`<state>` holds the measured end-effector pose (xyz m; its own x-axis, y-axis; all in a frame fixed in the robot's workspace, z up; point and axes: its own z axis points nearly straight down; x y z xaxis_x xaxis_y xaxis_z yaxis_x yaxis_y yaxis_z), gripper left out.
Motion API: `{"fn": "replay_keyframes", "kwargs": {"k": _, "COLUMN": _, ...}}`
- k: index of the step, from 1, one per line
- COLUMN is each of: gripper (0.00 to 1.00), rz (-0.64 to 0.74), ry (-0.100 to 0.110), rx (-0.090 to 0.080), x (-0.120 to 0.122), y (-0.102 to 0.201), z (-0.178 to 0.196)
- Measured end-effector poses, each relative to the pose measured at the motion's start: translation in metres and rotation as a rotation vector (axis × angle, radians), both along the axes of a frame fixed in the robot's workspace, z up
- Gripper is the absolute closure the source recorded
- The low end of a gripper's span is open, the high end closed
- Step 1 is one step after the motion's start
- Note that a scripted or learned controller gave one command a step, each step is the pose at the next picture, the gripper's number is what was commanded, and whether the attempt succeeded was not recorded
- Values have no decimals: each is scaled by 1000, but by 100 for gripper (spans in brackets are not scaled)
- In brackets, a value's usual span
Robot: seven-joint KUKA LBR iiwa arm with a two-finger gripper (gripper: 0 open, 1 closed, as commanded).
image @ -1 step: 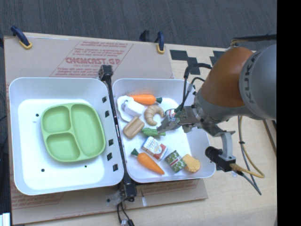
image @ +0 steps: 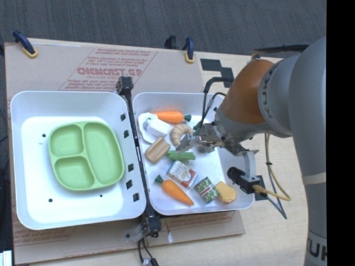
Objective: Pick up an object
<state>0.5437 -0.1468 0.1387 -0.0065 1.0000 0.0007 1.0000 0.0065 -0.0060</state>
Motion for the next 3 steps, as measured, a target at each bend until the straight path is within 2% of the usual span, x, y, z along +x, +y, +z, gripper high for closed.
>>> {"fn": "replay_keyframes", "kwargs": {"k": 1, "gripper": 0, "rz": -1, "ry": -3, "rx": 0, "x": 107, "y": 25, "z": -47}}
{"fn": "replay_keyframes", "kwargs": {"k": 2, "gripper": 100, "rz": 3, "ry": -1, "rx": 0, "x": 108, "y": 25, "z": -37}}
{"fn": "replay_keyframes", "kwargs": {"k": 3, "gripper": 100, "rz": 7, "ry": -2, "rx": 0, "x": 108, "y": 25, "z": -26}}
